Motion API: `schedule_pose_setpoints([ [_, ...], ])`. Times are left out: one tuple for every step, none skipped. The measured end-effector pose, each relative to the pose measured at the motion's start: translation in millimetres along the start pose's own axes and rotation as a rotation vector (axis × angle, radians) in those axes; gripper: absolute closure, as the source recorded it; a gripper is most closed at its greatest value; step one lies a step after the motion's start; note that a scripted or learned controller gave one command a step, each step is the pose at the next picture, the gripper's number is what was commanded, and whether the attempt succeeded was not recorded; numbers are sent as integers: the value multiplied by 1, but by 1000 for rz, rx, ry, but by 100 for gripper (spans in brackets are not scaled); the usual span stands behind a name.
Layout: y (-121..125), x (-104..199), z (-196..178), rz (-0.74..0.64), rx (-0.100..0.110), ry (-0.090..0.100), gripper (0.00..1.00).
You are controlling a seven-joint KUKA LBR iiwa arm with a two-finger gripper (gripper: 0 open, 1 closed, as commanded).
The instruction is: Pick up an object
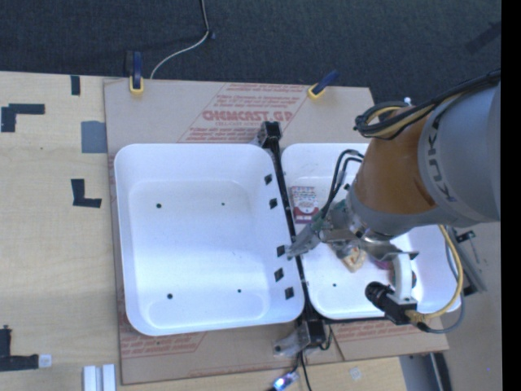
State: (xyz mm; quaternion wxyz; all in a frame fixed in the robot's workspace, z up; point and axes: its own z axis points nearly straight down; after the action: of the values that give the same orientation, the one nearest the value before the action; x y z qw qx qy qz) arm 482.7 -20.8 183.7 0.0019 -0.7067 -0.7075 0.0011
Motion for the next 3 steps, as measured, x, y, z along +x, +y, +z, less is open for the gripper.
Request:
schedule_pose_setpoints([
  [2,12,0,-2,-1,0,0],
  [0,4,0,-1,0,0,0],
  [0,5,-9,-2,1,1,100],
])
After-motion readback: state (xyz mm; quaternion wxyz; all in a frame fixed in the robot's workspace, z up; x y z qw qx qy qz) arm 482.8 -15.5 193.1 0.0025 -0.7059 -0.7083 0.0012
